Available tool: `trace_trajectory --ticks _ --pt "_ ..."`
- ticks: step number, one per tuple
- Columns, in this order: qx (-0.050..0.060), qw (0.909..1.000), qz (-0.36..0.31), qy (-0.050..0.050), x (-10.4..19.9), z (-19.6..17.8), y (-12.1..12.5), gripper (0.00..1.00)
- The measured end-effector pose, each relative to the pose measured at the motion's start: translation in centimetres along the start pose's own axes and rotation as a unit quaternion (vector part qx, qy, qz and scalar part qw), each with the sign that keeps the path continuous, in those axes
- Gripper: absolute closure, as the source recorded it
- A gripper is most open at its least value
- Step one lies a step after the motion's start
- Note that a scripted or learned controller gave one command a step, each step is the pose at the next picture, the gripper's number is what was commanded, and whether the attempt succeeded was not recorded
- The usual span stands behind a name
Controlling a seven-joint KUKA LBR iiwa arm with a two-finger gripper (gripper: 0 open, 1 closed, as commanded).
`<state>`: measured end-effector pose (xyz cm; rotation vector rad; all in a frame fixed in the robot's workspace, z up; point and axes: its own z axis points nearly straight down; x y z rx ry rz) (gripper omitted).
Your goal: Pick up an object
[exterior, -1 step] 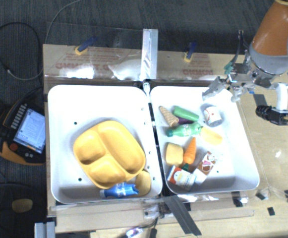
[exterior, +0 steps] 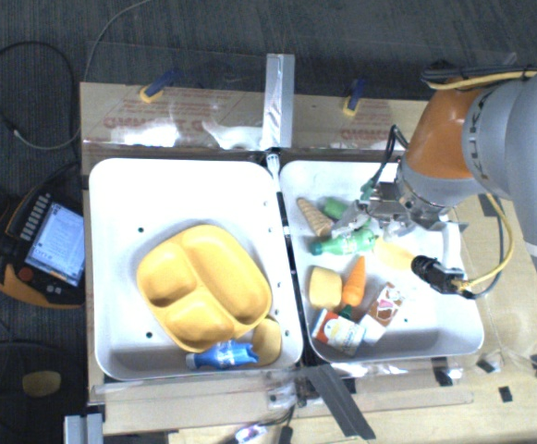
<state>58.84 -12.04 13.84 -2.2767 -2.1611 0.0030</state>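
1. Two shallow white bins side by side in the camera view: left bin (exterior: 120,192), right bin (exterior: 453,326).
2. In the left bin: a yellow sectioned tray (exterior: 203,285) turned over, with a blue object (exterior: 224,355) just beside its lower edge.
3. In the right bin: an ice-cream cone (exterior: 311,214), a green bottle (exterior: 347,241), a yellow block (exterior: 323,287), a carrot (exterior: 354,281), and small cartons (exterior: 360,322) near the bottom wall.
4. Gripper (exterior: 372,207) low over the right bin's upper part, just above the green bottle; cannot tell its opening or whether anything is held.
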Motion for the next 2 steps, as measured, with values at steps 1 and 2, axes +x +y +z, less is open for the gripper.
trace_trajectory --ticks 1,2 --pt "-0.011 0.9997 -0.020 -0.001 0.98 4.74 -6.70 0.00" --pt "-0.011 0.9997 -0.020 0.000 1.06 3.77 -6.63 1.00"
